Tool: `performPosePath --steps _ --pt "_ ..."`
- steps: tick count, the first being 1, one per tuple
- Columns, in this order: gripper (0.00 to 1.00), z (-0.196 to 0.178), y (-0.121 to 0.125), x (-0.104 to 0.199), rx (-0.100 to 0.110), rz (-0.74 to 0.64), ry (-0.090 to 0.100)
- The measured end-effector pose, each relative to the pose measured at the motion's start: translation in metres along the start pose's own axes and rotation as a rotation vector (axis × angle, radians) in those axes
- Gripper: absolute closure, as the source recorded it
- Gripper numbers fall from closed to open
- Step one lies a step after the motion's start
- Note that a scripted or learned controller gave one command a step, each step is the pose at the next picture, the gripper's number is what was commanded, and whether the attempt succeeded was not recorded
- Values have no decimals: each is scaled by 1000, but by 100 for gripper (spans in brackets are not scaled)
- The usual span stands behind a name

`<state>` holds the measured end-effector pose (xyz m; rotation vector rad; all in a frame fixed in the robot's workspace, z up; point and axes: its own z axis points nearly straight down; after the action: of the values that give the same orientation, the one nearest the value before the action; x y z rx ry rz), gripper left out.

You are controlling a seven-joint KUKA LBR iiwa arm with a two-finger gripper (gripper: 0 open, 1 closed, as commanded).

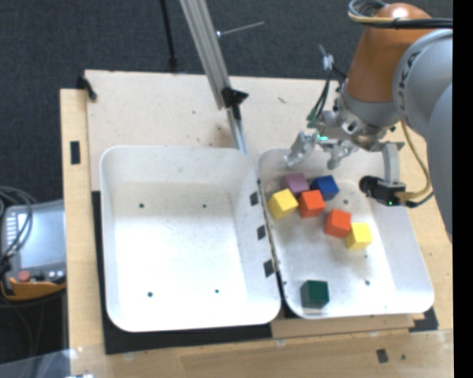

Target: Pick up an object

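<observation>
While nothing sits between its fingers, the gripper (318, 151) hangs spread apart over the far rim of the right bin (410, 266), above and just behind the nearest cubes; by this reading the pick is not yet made, and descent, closing and lift are all left to do.

Right bin, contents:
- pink cube (298, 183) and blue cube (325, 186), closest to the gripper, side by side.
- yellow cube (283, 202), touching or just beside an orange cube (311, 203).
- second orange cube (338, 223), touching a second yellow cube (359, 235).
- green cube (315, 294), alone at the near rim, well apart from the rest.

Left bin (173, 235): white, shallow, showing a few dark specks on its floor.

Surface: pale board bench (142, 101) bearing both bins side by side, black tape marks at its edges.

Room: dark carpet (63, 22) around the bench; a slanted metal rail (209, 46) rising from behind the bins; a grey pendant (31, 246) with cables at the left edge.

Judgement: the clustered cubes leave little finger room; the green one looks easiest.
</observation>
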<state>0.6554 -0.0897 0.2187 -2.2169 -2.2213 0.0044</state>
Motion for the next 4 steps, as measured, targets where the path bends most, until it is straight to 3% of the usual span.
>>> performPosePath --steps 1,3,4 --pt "0 -3 1 0 -5 -1 -1" --pt "0 84 -11 -2 -5 4 -3" --pt "0 87 -10 -2 -7 5 -1"
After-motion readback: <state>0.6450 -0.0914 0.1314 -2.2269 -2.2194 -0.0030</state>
